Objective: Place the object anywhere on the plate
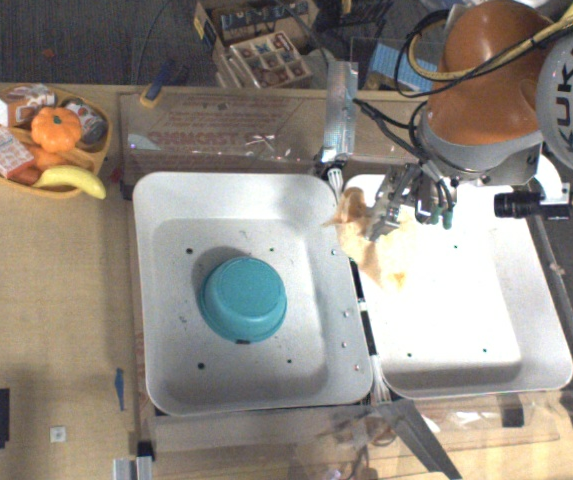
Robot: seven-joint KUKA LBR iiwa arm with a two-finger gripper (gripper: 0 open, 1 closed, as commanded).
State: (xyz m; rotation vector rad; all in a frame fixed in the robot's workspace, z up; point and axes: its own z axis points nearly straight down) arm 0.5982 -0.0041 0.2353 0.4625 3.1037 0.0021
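A pale tan, blurred object (371, 238) is seen at the upper left of the right bin (486, 348), its long axis running downward-right. The pincer (398, 208) is just above it; its grip cannot be told. The teal plate (244, 298) sits in the left bin (166, 268).

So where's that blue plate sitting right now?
The blue plate lies in the middle of the left bin, left of the gripper.

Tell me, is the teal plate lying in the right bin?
No, the teal plate lies in the left bin, while the gripper is over the right bin.
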